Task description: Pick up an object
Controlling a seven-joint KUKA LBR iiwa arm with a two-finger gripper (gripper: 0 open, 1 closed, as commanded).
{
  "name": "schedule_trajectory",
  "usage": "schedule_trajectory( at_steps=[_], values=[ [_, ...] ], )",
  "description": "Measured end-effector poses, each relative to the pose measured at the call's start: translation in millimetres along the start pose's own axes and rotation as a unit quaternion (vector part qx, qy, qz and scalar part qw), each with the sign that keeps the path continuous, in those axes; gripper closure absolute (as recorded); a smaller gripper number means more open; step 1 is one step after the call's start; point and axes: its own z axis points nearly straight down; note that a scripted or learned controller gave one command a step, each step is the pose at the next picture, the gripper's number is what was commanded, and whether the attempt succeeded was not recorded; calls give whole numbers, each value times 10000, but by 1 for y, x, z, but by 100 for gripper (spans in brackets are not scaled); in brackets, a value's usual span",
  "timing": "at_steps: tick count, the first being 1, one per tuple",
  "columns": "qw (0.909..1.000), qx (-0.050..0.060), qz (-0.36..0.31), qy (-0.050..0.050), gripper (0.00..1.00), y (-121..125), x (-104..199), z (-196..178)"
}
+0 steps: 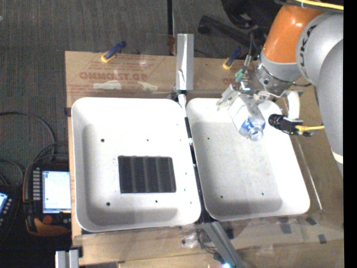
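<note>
1. The grey arm (329,54) comes in from the right, its orange band (287,24) sitting high above the far corner of the right-hand bin (251,200).

2. Below the band, the gripper (245,102) hangs over the far part of that bin, close to its back rim.

3. A clear plastic bottle (248,119) with a blue-and-white label is right at the gripper. It looks raised off the bin floor, tilted, with its labelled end pointing down and toward me.

4. The bottle's upper part sits up among the gripper's metal parts, and the gripper appears closed on it, though the clear plastic and the clutter of the tool make the exact contact hard to read.

5. A small black cylindrical fitting (279,121) with a yellow cable juts out just to the right of the bottle, beside it rather than touching, as far as I can see.

6. The left-hand bin (95,121) lies well apart from the gripper. On its floor rests a dark, ribbed rectangular object (146,174), flat and roughly centred.

7. Between the two bins at the back stands a narrow upright metal post (184,63).

8. Behind the bins a brown cardboard sheet (120,77) is held by clamps with blue and yellow handles (113,51).

9. On the floor to the left sits a handheld control pendant (50,194) with a lit screen.
</note>
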Motion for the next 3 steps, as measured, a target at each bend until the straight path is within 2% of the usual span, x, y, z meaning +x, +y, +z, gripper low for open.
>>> schedule_trajectory(
  at_steps=[1,2,3],
  values=[
    [9994,0,-342,-12,0,-36,21,-29],
    [9992,-6,-406,-19,0,-26,-48,-18],
    [9901,-11,-1402,-14,0,-49,-101,1]
  ],
)
